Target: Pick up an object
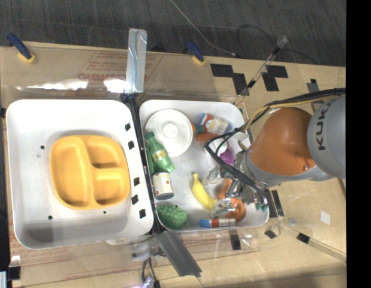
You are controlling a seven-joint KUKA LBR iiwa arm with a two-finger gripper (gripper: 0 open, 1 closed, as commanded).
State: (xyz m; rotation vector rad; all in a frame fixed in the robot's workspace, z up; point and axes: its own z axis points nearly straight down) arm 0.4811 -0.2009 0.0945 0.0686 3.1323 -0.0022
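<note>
The end effector [229,198] hung low in the right bin's [184,168] front right corner, over an orange object [235,209] beside the banana [202,192], its grip state impossible to tell.

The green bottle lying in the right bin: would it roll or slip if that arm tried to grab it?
Probably both. The green bottle lies on its side along the bin's left wall, so its round body could roll under a nudge, though the wall may stop it. Its surface looks smooth and glossy, so it may slip. It looks like plastic, likely light and stiff.
</note>
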